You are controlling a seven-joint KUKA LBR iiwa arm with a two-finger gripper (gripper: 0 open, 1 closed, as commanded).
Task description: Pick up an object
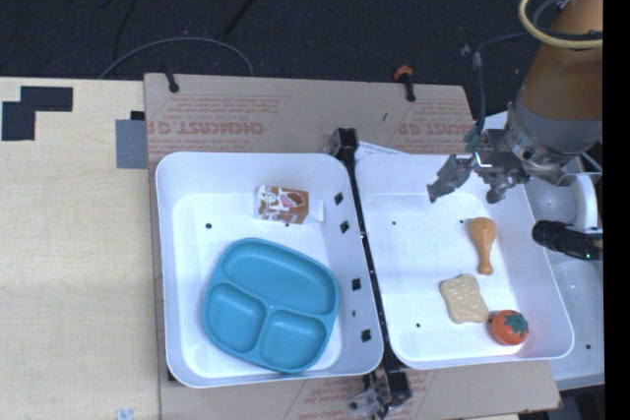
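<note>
Dark flooring with loose cables ran across the back of the scene, and a pale wooden tabletop [69, 241] carried a cardboard sheet [295, 118] printed with reversed lettering. Two shallow white bins sat on that sheet side by side, divided by a black clamped seam.

The left bin [182, 202] held a blue three-compartment plate [270, 303] toward its near side and a small printed packet [283, 204] near its far wall, the two well apart. The packet's print was too small to read.

The right bin [413, 310] held three items on its right half: a toy drumstick [482, 240], a tan toast-shaped piece [463, 298] nearer the camera, and an orange-red tomato-like fruit [508, 327] with a green top close to the near right corner. The toast piece and the fruit lay near one another but apart.

The arm [566, 64] entered from the right, its upper part cut off by the frame edge. The gripper [468, 177] hung over the far wall of the right bin. Its fingers appeared spread, one dark finger [445, 180] reaching left and the other pointing down toward the drumstick; nothing sat between them. How high they stood above the bin floor could not be judged.

The drumstick lay just near-side of the fingers, its rounded end closest to them and apart from them. A dark cylindrical fitting [561, 237] at the bin's right rim was partly cut off and could not be identified.
</note>
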